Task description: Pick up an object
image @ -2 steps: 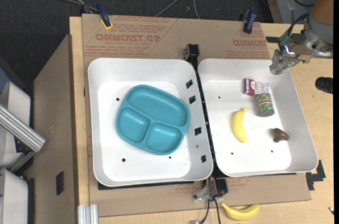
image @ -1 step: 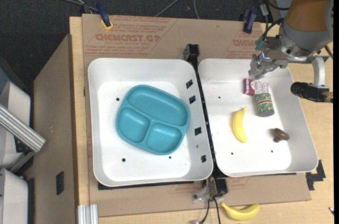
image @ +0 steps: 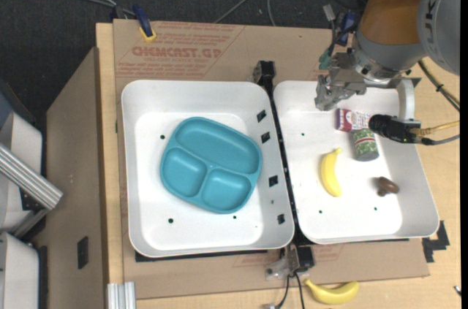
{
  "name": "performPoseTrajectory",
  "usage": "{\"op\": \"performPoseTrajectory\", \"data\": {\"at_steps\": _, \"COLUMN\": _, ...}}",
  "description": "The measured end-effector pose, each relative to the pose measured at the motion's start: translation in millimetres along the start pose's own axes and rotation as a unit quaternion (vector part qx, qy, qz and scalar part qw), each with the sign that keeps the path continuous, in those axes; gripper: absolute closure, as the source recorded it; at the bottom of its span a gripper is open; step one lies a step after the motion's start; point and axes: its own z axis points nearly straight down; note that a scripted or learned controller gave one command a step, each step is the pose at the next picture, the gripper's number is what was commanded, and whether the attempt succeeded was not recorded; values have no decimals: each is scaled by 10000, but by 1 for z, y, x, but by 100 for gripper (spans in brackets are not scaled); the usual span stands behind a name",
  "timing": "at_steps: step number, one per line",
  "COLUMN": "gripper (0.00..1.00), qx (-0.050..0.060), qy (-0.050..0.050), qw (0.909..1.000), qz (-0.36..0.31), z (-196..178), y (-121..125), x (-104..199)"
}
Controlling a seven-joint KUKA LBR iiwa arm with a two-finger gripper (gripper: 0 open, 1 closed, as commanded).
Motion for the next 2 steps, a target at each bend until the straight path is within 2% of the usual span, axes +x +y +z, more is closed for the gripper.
{"op": "performPoseTrajectory", "data": {"at_steps": 1, "gripper": 100, "qx": 3, "qy": -7, "qw": 10000, "qz": 6, "z": 4, "y": 3, "x": 60}}
{"op": "performPoseTrajectory", "data": {"at_steps": 2, "gripper": 100, "qx": 7, "qy": -4, "qw": 10000, "qz": 5, "z": 1, "y": -12, "x": 109}}
